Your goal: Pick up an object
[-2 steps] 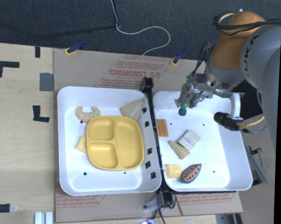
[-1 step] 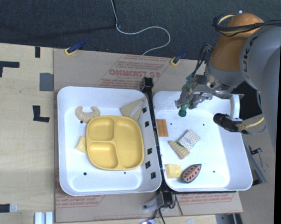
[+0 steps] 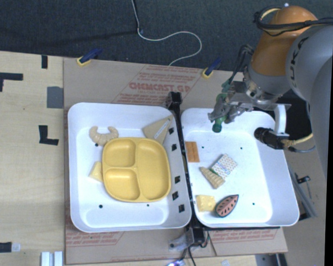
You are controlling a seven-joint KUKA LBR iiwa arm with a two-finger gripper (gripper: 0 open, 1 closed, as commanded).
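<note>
While the arm (image 3: 294,47) is reaching in from the right of the camera view, its gripper (image 3: 217,123) is hanging over the far left corner of the right bin (image 3: 274,189), close to the divider between the two bins. Whether it is spread or pressed together I cannot tell — the tip is showing only as a small dark shape with a green end against the white floor, and nothing is visibly sitting in it.

Loose objects are lying nearer the camera than the gripper, all apart from it. An orange flat piece (image 3: 192,152) is resting just beside the divider, the closest of them to the gripper. Further toward the near side, a small checkered packet (image 3: 224,166) is lying just beside a tan wedge (image 3: 212,177), the two almost touching. Near the front rim a yellow block (image 3: 205,202) is sitting next to a dark oval item with a reddish face (image 3: 226,205).

Over in the left bin (image 3: 80,153), a yellow divided plate (image 3: 136,170) is taking up the middle, tilted slightly. A beige curved piece (image 3: 102,135) is lying at its far left, a pale wedge (image 3: 159,128) at its far right, and a small yellow wedge (image 3: 95,170) is peeking out at its left edge — all well apart from the gripper.
</note>
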